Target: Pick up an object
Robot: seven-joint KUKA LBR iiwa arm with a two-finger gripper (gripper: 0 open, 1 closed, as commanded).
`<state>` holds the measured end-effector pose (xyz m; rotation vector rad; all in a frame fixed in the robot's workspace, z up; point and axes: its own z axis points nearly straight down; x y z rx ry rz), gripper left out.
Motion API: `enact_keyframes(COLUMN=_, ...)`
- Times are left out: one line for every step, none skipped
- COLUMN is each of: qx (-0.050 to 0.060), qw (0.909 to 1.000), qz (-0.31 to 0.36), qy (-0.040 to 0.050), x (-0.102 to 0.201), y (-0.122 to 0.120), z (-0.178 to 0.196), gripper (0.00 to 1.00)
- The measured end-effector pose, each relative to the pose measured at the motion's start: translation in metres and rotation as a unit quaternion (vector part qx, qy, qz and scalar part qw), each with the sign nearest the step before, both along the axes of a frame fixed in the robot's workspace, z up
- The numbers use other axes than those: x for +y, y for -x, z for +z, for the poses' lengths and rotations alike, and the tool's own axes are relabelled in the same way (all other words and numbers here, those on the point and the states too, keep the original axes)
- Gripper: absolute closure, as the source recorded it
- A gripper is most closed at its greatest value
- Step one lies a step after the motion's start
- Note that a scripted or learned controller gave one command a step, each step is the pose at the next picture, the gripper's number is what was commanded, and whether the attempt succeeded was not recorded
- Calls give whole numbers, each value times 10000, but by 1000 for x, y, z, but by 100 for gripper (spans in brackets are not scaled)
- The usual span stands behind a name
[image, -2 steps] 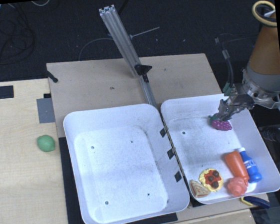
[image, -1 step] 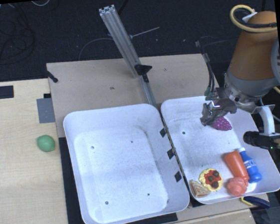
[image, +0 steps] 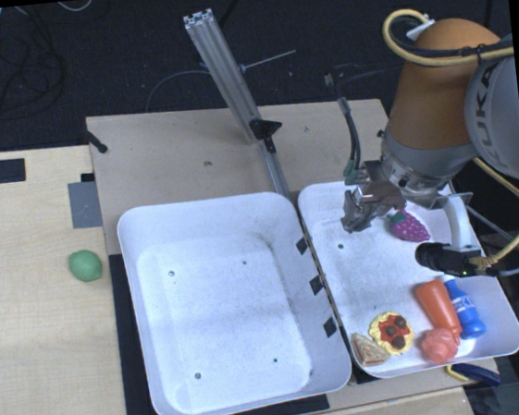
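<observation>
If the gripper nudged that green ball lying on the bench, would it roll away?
Probably. The green ball looks round and smooth, so it would likely roll. It sits on the flat bench outside the bins, with nothing beside it to stop it.

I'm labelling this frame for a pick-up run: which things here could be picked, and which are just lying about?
Candidates, in the right bin: purple grape bunch beside the gripper, orange carrot-like piece, blue bottle, pizza slice, sandwich wedge, pink lump.

Lying about: green ball on the bench, left bin, metal rail.
</observation>
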<state>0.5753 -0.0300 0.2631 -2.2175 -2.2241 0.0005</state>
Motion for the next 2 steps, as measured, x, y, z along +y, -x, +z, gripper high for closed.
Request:
enact_keyframes(qx=6, qw=10000, qz=-3, qy=-1, x=41, y=0, z=-16, gripper=100)
enact_keyframes(qx=9, qw=10000, qz=2, qy=0, x=94, y=-6, z=-34, gripper=100)
